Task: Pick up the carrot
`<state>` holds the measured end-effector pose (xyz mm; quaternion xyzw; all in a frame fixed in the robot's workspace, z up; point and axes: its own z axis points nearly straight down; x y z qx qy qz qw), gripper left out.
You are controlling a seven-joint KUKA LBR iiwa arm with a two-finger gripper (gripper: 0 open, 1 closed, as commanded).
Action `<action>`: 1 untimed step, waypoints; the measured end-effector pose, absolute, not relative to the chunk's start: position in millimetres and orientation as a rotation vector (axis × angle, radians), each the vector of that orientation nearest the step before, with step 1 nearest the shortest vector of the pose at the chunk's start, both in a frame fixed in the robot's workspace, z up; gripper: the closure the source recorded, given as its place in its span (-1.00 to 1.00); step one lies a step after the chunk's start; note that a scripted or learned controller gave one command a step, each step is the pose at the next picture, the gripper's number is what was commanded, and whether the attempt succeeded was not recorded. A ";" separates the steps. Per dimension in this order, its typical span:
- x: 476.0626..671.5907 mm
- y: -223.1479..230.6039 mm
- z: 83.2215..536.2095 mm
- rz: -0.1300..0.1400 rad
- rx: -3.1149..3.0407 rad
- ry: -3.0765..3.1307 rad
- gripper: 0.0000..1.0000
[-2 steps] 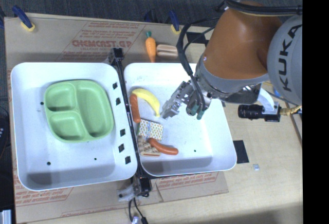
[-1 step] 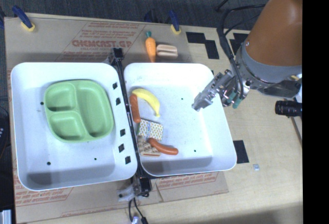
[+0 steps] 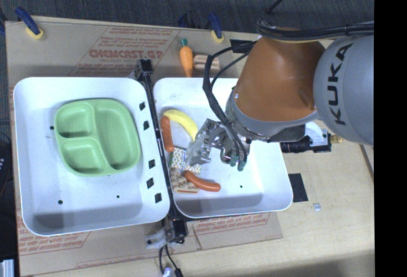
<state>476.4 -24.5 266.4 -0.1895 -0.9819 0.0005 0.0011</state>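
From the overhead camera you see the two white bins side by side. The left bin [image 3: 28, 161] holds a green divided plate [image 3: 96, 136]. The right bin [image 3: 270, 193] holds a small heap of play food against its left wall: a banana [image 3: 182, 123], an upright sausage [image 3: 167, 134] just beside it, and another sausage [image 3: 203, 183] lying nearer the front edge, with a patterned scrap of something under them that you cannot identify.

The carrot [image 3: 186, 60] is not in either bin. It lies on the cardboard sheet [image 3: 121, 47] just beyond the right bin's far rim, orange body with a green top pointing away from the bin, and a tan cylinder [image 3: 207, 63] just beside it.

The arm comes in from the right, and the gripper [image 3: 205, 143] hangs over the heap in the right bin, close to the banana. You cannot tell from this slant whether it is spread or closed, and nothing is visibly between its tips.

In my judgement the pick has not begun on the right object: the tool sits over the bin, well apart from the carrot. The next move calls for lifting clear of the bin rim, travelling toward the far edge, and descending over the carrot's middle without nudging the cylinder.
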 end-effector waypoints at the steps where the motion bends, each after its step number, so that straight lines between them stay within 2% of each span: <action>1: 476.7 -104.9 277.4 0.002 -0.612 -3.082 1.00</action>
